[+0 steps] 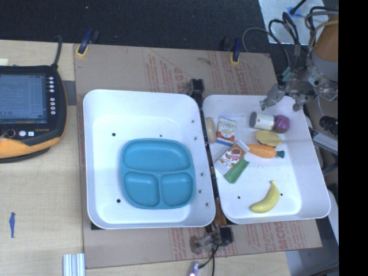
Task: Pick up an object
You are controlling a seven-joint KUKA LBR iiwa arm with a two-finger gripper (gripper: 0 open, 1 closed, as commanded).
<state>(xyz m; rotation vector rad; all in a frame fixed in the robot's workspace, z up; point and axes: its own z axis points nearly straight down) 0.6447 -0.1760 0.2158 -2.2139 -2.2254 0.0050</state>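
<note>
My claw (pixel 283 97), fingers spread and holding nothing, hangs over the far edge of the right bin (pixel 307 171), near the table's far right corner. Just beside it in that bin lie a white cup (pixel 263 120) and a purple piece (pixel 281 123), with a carrot (pixel 264 151) nearer and a banana (pixel 266 199) at the bin's near edge. A blue divided tray (pixel 157 172) sits in the left bin (pixel 100 154).

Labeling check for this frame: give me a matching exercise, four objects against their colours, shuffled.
Things:
1. divided tray in the left bin
2. banana
3. carrot
4. round item near the right bin's far edge

Colours:
A. orange
B. purple
C. blue
D. yellow

Pairs: 1-C, 2-D, 3-A, 4-B
</note>
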